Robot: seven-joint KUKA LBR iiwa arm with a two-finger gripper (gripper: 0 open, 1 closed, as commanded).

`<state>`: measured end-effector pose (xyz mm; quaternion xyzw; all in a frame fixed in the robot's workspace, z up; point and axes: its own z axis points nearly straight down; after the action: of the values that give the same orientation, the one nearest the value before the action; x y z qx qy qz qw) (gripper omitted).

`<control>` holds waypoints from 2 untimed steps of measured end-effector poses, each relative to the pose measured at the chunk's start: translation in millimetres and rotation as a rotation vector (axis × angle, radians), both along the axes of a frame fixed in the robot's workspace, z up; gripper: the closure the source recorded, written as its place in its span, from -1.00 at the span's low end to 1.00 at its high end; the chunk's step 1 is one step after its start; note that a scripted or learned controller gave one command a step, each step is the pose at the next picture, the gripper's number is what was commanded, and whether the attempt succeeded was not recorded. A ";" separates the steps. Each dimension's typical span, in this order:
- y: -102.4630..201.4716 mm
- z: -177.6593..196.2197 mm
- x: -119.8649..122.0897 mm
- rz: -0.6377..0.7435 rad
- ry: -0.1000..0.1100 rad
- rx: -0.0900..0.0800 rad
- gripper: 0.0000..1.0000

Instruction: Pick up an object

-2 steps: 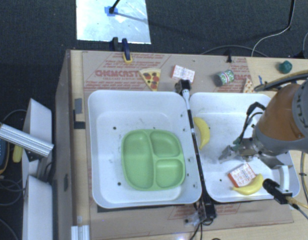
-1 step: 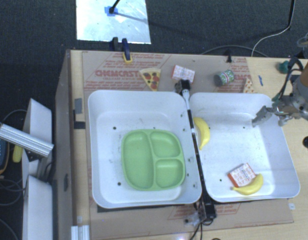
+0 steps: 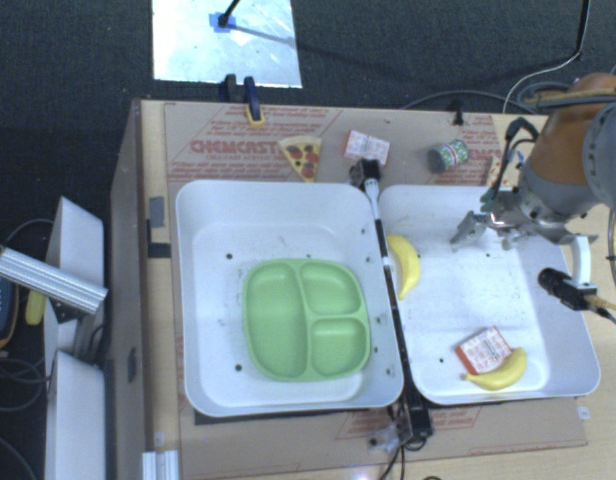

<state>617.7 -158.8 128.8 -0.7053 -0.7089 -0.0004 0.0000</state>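
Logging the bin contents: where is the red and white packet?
The red and white packet lies in the right bin, near its front edge, touching the banana just in front of it.

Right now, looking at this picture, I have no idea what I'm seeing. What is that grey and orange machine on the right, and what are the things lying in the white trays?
The picture comes from one camera fixed above a bench, looking down at a slant. The grey machine with the orange band is a robot arm reaching in from the right. At its tip is a two-finger gripper, its hand, hanging over the right shallow white bin with nothing between its fingers. That bin holds a yellow banana by its left wall, a second yellow banana near the front and a small red and white packet touching it. The left shallow white bin holds a green divided plastic plate. Toy food lies on the cardboard behind.
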 end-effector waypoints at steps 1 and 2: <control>9.9 -7.3 -12.0 -0.001 -0.001 -0.001 -1.00; 62.4 7.6 51.9 0.000 -0.004 -0.001 -1.00</control>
<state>669.6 -96.4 136.4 -0.7052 -0.7090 -0.0015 -0.0015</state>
